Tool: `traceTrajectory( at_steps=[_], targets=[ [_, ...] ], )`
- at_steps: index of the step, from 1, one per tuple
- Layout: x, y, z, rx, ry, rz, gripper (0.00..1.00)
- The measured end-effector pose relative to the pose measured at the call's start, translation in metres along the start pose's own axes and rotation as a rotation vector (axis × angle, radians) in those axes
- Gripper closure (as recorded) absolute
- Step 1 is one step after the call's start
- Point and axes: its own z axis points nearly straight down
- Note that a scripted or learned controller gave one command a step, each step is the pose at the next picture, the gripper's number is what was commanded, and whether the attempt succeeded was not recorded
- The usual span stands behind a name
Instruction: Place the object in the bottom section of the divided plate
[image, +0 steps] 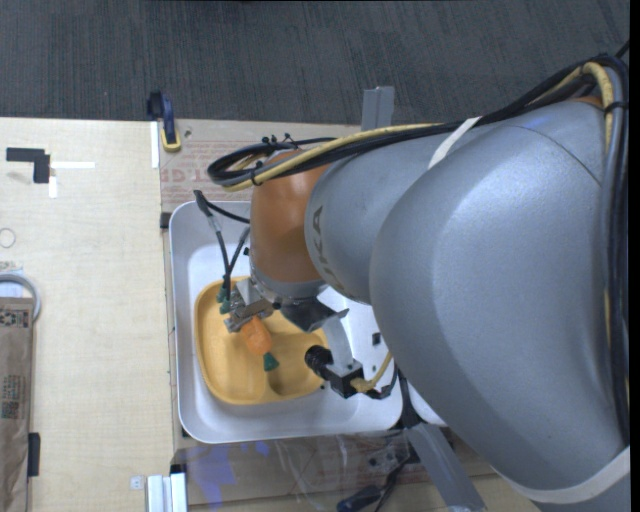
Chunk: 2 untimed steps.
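Orange carrot (259, 338) on yellow plate (215, 370), white bin (190, 410).

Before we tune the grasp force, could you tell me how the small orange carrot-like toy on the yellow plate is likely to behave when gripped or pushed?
The orange carrot toy looks small, so it is probably light. Its tapered, rounded shape suggests it may roll or slide on the smooth yellow plate if nudged. Its glossy surface hints at rigid plastic that could slip from the tool.

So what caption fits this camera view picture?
Grey arm's end effector over a yellow divided plate beside an orange carrot.
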Motion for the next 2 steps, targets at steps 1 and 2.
traceTrajectory(
  at_steps=[1, 2],
  targets=[
    [0.002, -0.001, 0.003, 0.001, 0.001, -0.003, 0.00],
    [-0.021, 0.030, -0.097, 0.026, -0.008, -0.342, 0.00]
  ],
)
